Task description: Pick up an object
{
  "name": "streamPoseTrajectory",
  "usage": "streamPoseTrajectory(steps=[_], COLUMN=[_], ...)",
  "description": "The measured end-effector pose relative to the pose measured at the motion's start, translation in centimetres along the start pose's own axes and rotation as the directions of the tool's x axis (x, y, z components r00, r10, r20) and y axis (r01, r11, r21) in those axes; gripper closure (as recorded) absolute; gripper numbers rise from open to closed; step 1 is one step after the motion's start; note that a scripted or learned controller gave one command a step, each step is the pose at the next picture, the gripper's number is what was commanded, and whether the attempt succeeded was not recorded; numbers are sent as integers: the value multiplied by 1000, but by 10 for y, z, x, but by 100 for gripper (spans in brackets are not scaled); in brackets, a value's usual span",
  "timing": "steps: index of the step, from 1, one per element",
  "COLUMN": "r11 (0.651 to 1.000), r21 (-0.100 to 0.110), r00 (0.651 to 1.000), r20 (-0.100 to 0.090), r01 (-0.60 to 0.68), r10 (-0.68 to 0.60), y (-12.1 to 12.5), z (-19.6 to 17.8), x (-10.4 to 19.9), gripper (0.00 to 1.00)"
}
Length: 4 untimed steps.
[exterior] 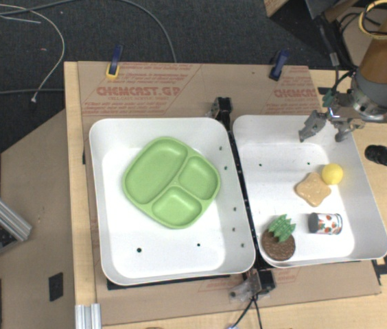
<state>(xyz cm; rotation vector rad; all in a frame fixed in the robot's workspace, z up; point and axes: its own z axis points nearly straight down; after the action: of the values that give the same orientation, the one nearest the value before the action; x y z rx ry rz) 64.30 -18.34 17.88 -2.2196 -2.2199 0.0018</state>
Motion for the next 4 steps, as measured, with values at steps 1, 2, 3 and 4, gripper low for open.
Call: streamPoseTrajectory(steps=[1,2,3,4], r11=[1000,1000,1000,1000], r21=[4,2,-3,-8], r00=[1000,1000,1000,1000], r20=[-1,0,0,2], r01=[1,2,2,1], r10=[-1,-2,-2,-1], y=[1,1,2,4], z=[61,95,82,37], x=[8,9,9,12], gripper=[0,0,100,100])
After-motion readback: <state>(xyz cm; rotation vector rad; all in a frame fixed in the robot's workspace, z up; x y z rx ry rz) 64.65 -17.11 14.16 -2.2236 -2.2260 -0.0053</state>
